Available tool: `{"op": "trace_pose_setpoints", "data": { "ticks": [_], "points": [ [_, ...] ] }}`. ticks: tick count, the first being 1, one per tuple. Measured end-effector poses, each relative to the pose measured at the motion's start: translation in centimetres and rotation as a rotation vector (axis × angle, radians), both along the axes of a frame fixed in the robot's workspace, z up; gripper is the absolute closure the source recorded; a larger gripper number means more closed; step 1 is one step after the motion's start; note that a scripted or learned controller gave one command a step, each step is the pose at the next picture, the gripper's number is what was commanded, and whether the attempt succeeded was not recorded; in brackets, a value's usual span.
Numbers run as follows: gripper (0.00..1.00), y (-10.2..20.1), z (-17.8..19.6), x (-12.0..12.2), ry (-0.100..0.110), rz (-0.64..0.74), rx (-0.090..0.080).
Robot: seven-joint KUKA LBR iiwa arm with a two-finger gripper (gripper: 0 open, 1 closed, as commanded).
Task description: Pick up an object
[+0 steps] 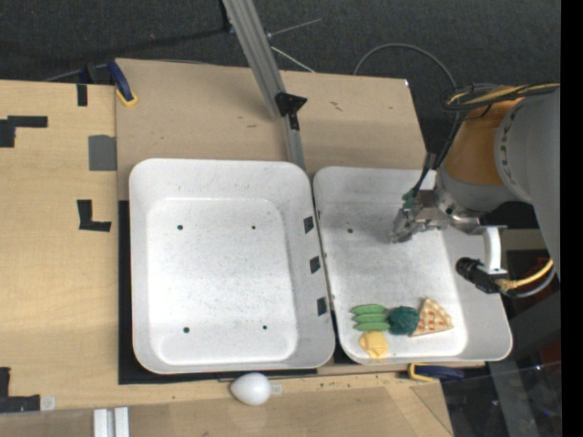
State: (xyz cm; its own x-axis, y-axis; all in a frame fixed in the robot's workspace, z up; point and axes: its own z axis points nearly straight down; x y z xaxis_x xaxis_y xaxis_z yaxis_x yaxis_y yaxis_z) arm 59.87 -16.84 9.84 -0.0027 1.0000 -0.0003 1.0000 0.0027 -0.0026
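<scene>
Judging from how things lie, the pick has not yet been made: the gripper (405, 228) hangs low over the bare upper part of the right bin (364, 198), its dark tip close to or on the bin floor, and nothing can be seen between its fingers. Whether those fingers are spread or closed cannot be told at this size and slant. The candidates for picking sit together at the near end of the same bin, well apart from the gripper: a green pea pod (369, 315), a dark green broccoli-like piece (402, 319) just beside it, a yellow piece (373, 342) touching below, and a pizza slice (433, 319) against the broccoli's right side. The left bin (146, 244) holds no objects, and a white egg-shaped thing (250, 389) lies on the bench outside both bins, by the left bin's near rim. What remains, then, is nearly everything: moving over the cluster, closing on one item, and lifting it.
</scene>
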Motion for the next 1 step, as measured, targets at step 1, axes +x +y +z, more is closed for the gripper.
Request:
{"op": "trace_pose_setpoints", "data": {
  "ticks": [1],
  "points": [
    [1.0,-0.71,5.29,0.81,-0.006,-0.002,-0.001]
  ]
}}
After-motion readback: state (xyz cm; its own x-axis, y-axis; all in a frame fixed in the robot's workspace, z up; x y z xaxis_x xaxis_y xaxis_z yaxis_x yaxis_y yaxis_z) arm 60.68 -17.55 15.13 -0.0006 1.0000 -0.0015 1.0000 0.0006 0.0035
